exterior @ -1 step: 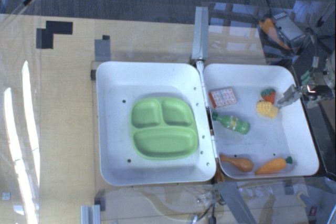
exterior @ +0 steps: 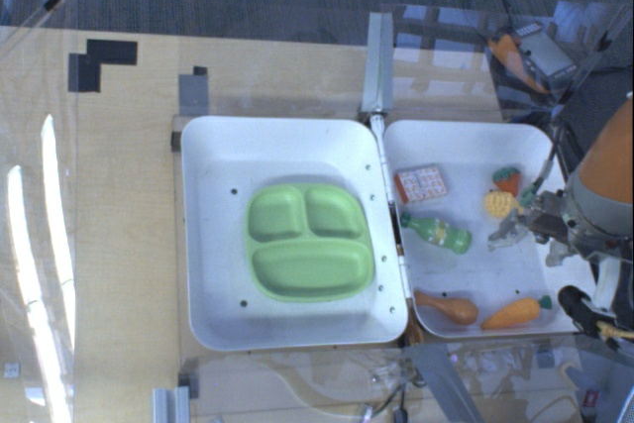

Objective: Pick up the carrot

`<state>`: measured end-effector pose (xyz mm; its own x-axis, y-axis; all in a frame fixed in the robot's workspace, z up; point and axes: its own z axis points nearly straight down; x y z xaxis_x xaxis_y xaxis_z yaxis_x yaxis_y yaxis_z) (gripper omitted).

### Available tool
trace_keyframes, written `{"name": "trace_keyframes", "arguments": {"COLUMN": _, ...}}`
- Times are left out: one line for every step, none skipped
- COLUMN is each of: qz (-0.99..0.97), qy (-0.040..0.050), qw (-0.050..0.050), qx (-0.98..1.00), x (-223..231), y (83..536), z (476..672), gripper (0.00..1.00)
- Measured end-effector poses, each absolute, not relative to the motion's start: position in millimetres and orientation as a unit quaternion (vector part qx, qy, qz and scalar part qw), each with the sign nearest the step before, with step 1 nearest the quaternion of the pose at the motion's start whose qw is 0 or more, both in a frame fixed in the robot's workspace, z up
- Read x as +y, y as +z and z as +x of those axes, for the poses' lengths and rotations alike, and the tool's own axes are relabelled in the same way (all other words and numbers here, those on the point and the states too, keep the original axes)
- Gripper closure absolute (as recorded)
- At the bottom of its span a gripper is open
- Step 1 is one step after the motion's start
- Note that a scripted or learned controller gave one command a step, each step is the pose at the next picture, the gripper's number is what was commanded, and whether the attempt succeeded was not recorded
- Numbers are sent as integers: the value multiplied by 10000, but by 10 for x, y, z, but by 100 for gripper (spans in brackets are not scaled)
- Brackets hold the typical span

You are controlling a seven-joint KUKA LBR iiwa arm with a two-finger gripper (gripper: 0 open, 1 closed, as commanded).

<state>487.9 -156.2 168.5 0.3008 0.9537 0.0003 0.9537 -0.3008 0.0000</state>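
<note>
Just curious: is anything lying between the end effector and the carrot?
No. In the camera view, bare white bin floor separates the end effector from the carrot.

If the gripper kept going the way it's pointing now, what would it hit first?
The gripper points toward the view's left, so probably the green-and-yellow plastic bottle lying on the right white bin's floor. Its height above the floor is unclear, so it might pass over.

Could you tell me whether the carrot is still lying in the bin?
Yes: the carrot lies flat in the right bin, apart from the gripper.
</note>
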Motion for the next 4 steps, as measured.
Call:
{"name": "trace_keyframes", "arguments": {"qz": -8843, "qy": -28, "qw": -16, "qx": -4669, "x": -1590, "y": 876, "z": 5428, "gripper": 0}}
{"name": "trace_keyframes", "arguments": {"qz": -8822, "qy": -54, "qw": -33, "qx": -4709, "x": -1582, "y": 984, "z": 5462, "gripper": 100}}
{"name": "trace_keyframes", "arguments": {"qz": -9349, "qy": -7, "qw": -5, "qx": -3549, "x": -1234, "y": 1859, "z": 5202, "gripper": 100}}
{"name": "trace_keyframes", "arguments": {"qz": -8359, "qy": -6, "qw": 0, "qx": -5488, "x": -939, "y": 1646, "z": 5147, "gripper": 100}}
